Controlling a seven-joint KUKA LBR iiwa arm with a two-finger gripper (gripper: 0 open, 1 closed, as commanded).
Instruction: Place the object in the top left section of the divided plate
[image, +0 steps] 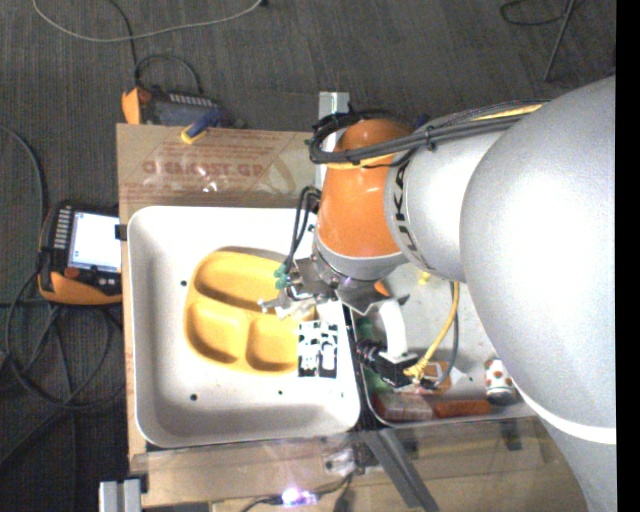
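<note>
Looming closest to the lens, the grey KUKA arm (530, 250) with its orange band (365, 215) reaches in from the right over the two white bins. Its gripper (290, 292) hangs at the right edge of the yellow divided plate (230, 315), which lies in the left bin (160, 400). Whether the pincer is wide, narrow or holding anything, I cannot tell; the wrist hides it. Small items lie in the right bin (440, 400), yet which is the task's object is unclear. Judging by the pose, placing is in hand; next the gripper must centre over the plate's top left section.
</note>
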